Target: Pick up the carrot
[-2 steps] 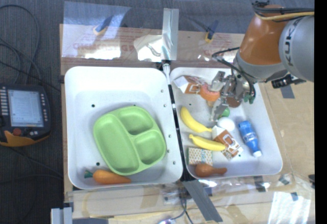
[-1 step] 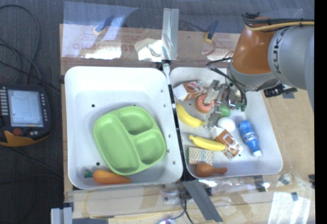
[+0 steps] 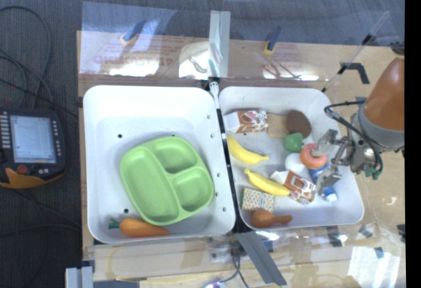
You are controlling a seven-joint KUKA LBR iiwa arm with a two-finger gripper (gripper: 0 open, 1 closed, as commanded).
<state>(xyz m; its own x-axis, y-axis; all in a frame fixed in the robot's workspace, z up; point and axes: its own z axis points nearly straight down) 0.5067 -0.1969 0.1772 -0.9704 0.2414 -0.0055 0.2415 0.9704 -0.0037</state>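
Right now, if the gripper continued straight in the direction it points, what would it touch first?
The gripper points toward the left over the right bin. The first thing in its line looks like the orange-and-white round toy, right at its tip. Its height above the toy is unclear. The carrot lies in the left bin.

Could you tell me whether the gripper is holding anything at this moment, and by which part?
Nothing visibly: the gripper sits low over the right bin, while the carrot lies untouched in the left bin.
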